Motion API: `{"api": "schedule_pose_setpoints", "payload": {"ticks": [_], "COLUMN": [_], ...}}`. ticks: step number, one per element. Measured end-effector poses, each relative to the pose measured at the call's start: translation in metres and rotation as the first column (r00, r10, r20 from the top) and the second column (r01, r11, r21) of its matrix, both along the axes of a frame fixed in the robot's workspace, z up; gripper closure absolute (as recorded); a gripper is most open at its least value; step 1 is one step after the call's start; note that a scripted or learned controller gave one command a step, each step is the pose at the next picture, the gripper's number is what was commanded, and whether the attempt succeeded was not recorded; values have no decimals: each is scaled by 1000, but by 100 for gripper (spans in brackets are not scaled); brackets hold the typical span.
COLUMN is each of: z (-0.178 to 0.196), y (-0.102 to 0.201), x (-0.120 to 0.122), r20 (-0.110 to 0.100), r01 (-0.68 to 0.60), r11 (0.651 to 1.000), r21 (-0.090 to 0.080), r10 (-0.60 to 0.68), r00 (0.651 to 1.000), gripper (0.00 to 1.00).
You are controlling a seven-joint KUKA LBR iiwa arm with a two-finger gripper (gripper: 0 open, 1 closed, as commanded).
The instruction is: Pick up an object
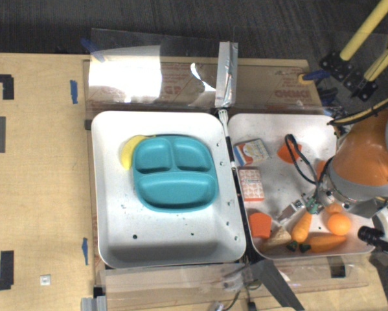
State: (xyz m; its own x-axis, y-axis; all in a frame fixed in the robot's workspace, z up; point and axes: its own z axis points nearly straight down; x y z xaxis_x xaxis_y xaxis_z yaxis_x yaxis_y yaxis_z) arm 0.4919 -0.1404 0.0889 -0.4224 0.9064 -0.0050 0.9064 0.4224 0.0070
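Two white bins (109, 173): teal divided plate (175, 172) in left; arm's gripper (315, 206) low in right, near round orange fruit (338, 225). Grip state: can't tell.

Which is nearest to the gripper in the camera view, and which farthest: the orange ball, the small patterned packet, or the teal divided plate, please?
Measured from the gripper in the right bin:
1. Orange ball, just to its right.
2. Small patterned packet, by the bin's left wall.
3. Teal divided plate, in the left bin.
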Motion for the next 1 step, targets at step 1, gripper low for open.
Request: {"api": "schedule_pose_setpoints", "payload": {"ticks": [1], "z": [12], "y": [-1], "x": [4], "r20": [12], "r01": [-1], "r11": [1000], "r21": [-5], "r10": [1], "r00": [1000], "gripper": [100]}}
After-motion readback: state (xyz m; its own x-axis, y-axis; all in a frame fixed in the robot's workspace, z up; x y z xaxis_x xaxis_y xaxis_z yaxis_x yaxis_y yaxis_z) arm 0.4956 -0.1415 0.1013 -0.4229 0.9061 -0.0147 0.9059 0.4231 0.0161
